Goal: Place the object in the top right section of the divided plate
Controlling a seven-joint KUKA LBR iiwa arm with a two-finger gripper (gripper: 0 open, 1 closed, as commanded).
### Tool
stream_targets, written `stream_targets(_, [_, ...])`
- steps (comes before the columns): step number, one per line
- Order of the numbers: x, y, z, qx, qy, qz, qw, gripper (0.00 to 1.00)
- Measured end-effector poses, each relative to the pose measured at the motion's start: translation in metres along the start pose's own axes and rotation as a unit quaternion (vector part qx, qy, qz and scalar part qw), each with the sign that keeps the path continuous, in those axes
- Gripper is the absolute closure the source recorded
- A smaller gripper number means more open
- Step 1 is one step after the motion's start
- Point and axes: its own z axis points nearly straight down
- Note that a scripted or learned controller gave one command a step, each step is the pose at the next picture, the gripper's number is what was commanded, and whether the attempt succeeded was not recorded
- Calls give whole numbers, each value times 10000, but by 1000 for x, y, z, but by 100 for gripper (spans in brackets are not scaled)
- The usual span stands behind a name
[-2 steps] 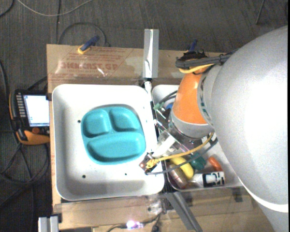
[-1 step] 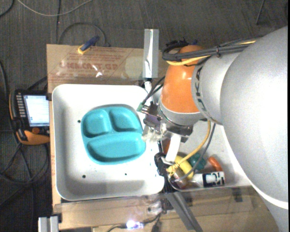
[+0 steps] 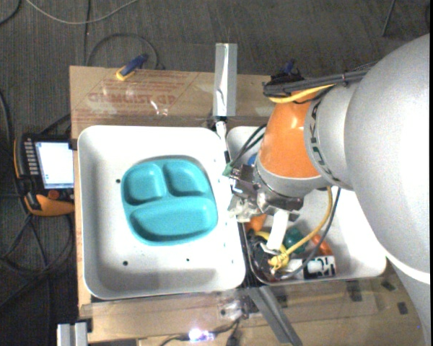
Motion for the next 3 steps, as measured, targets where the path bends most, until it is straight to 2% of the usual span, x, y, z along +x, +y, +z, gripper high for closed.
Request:
stream_targets(1, [-50, 0, 0, 1, 13, -1389, 9903, 100])
stream_targets(2, [-97, 18, 0, -6, 11, -1751, 9846, 100])
stream_targets(3, [10, -7, 0, -5, 11, -2225, 9749, 100])
